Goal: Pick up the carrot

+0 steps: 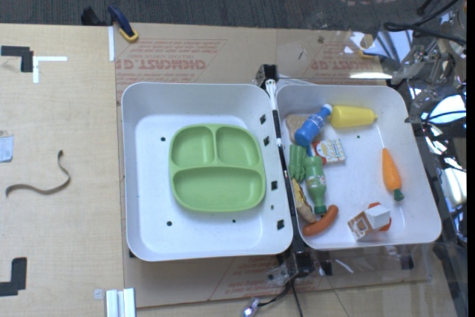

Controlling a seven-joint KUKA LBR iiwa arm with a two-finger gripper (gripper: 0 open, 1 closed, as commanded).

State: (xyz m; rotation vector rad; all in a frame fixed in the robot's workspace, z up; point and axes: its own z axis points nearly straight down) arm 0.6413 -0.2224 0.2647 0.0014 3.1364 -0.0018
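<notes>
Carrot (391, 172) lies in the right bin (415, 230), on the bare white floor close to the bin's right wall. It runs nearly straight up and down the camera view, the orange body toward the far side and the small green stem end toward the near side. Nothing touches it. The nearest neighbour is a small brown-and-white carton (370, 222), which stands apart from it toward the near wall.

The other things crowd the left half of that bin. A yellow squash-shaped toy (352, 116) lies near the far wall, with a blue bottle (313, 125) just beside it at a slant. Below them sits a small printed box (332, 151), then a green bottle (315, 185) lying lengthwise along the left wall, and a red sausage (320, 221) touching the bottle's near end.

The left bin (141, 234) holds a green divided plate (217, 168), lying flat near its middle, well apart from the carrot.

Both bins rest on the table (59, 108), on a sheet of brown cardboard (193, 59).

Whether the claw is released or clenched cannot be told, and so neither can how the carrot lies relative to it; nothing grips or rests on the carrot.
</notes>
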